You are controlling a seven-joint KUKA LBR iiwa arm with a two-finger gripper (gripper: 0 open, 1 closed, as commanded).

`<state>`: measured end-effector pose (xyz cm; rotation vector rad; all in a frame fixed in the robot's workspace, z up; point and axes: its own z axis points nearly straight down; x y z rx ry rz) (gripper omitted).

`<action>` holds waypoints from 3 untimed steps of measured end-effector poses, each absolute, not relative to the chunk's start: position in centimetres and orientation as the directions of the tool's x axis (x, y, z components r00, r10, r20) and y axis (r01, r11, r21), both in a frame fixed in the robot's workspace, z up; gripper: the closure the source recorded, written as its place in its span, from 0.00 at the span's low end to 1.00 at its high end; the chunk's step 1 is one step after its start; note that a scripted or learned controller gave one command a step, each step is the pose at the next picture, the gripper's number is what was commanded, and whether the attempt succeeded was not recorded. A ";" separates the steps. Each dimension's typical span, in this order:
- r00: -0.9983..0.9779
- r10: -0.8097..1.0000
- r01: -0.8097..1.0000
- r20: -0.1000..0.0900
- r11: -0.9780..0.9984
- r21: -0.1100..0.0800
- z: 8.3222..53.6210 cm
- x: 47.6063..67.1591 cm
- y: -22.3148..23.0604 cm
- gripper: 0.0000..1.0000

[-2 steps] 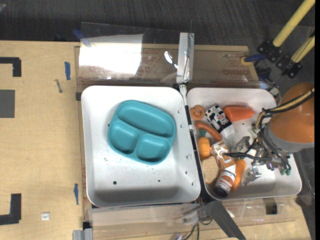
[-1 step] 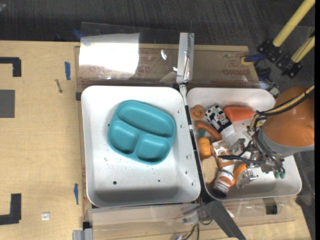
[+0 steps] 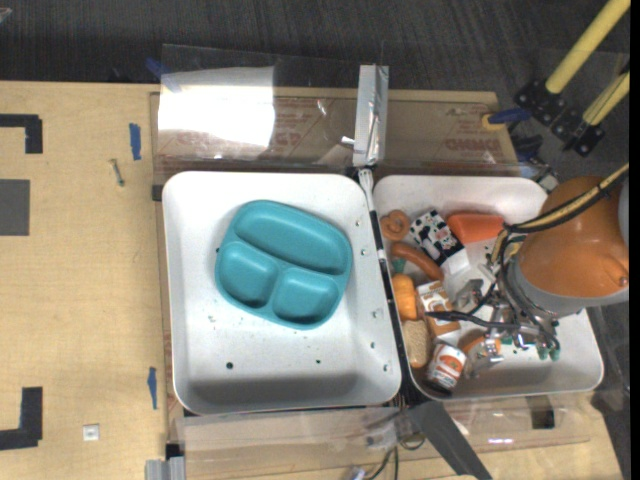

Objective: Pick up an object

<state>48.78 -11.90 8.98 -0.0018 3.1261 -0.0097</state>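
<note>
A teal tray [image 3: 283,261] lies in the middle of the left bin [image 3: 190,208]. The gripper [image 3: 490,320] hangs low over small objects [image 3: 430,288] crowding the right bin's [image 3: 580,368] left half; its grip cannot be told.

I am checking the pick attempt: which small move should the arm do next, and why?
Probably a short, straight lift. The gripper is low in the right bin among crowded small items, and a lift would show whether anything comes up with it.

Glossy teal plastic tray [image 3: 284,262], smooth white plastic bins [image 3: 190,268], matt plywood bench [image 3: 70,268]
</note>
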 end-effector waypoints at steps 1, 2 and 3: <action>-1.000 -0.004 -0.004 -0.027 1.000 -0.007 10.2 49.2 -11.8 1.00; -0.995 0.098 0.098 -0.015 0.995 0.000 21.7 56.7 -11.9 1.00; -0.992 0.129 0.129 -0.004 0.992 0.001 21.5 48.6 -7.8 1.00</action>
